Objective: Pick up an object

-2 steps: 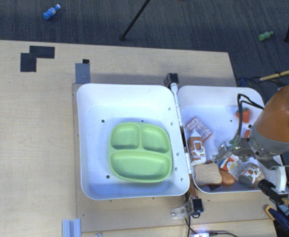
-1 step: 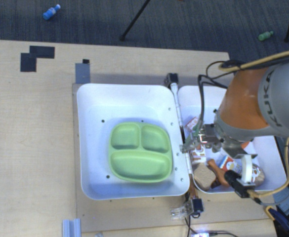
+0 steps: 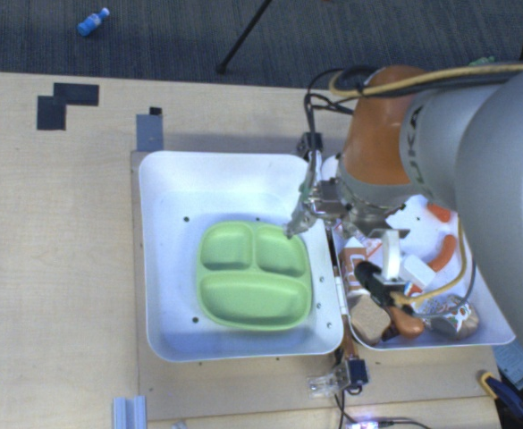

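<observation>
— Where's the green divided plate [image 3: 254, 275]?
— Flat in the left bin [image 3: 167, 195], on the counter [image 3: 55, 266].
— And the end effector [image 3: 299, 222]?
— Its tip sits at the plate's upper right rim, perhaps touching; I cannot tell how far open it is. Clutter [image 3: 413, 293] fills the right bin.

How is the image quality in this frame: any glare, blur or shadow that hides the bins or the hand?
Camera view: lighting is even; the left bin has soft sheen but no blown-out glare. The green tray is fairly sharp with a faint shadow under its rim. The hand is small and soft, so its fingers are hard to read. The arm looms large and blurred, covering much of the right bin.
</observation>
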{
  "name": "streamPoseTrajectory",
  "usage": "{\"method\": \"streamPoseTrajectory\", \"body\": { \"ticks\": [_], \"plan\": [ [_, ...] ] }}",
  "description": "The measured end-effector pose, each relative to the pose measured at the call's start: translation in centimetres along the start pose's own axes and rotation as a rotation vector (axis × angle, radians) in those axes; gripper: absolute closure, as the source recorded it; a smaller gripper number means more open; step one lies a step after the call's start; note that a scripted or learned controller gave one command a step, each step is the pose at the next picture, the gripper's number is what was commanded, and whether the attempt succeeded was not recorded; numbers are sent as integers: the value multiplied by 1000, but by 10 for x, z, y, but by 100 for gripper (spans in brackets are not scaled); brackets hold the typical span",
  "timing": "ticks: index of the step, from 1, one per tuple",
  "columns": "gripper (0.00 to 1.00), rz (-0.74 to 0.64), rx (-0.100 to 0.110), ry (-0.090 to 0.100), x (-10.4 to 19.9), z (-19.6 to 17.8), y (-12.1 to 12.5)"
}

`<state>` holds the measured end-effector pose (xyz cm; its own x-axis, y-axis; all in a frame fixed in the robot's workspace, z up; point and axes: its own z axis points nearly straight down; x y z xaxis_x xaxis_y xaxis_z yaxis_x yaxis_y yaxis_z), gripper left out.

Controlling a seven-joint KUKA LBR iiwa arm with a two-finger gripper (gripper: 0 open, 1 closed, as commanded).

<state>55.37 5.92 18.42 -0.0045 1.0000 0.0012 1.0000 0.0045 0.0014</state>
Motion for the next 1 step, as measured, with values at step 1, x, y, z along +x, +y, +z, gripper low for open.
{"method": "streamPoseTrajectory", "body": {
  "ticks": [1],
  "plan": [
    [0, -1, -2, 1, 97, -137, -65]
  ]
}}
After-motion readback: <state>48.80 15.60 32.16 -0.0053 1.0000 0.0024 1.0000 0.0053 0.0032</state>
